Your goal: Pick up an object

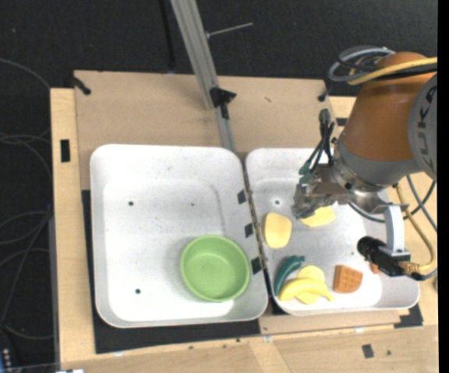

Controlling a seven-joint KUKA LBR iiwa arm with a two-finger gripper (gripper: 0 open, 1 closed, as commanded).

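Right bin (pixel 283 165): yellow pieces (pixel 277 229), bananas (pixel 306 286), waffle (pixel 347 279); left bin (pixel 131 177): green bowl (pixel 215 266). Gripper (pixel 308 204) lowered over a yellow piece (pixel 320 217); claw state indiscernible.

bins: 2 (pixel 170 162) (pixel 287 165) | green bowl: 1 (pixel 215 267) | yellow pieces: 3 (pixel 277 230) (pixel 319 217) (pixel 306 286) | orange piece: 1 (pixel 348 279)

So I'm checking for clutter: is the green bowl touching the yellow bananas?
Apart. The camera view shows the green bowl in the left bin, the bananas in the right.
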